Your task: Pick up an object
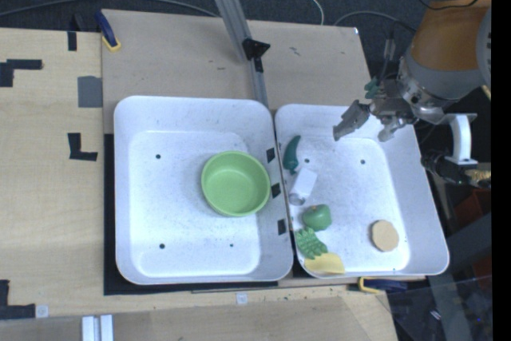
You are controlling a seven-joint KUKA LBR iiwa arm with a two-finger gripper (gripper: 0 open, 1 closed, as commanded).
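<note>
Claw hangs over the right bin's far edge, fingers spread, nothing between them. The tan disc lies near the bin's front corner: light, stiff, flat, best pinched across its rim.

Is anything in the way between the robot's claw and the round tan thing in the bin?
Nothing visible is. The gripper hangs open above the far edge of the right white bin, and the round tan disc lies alone on bare bin floor near the front corner. The green toys sit off toward the divider.
</note>
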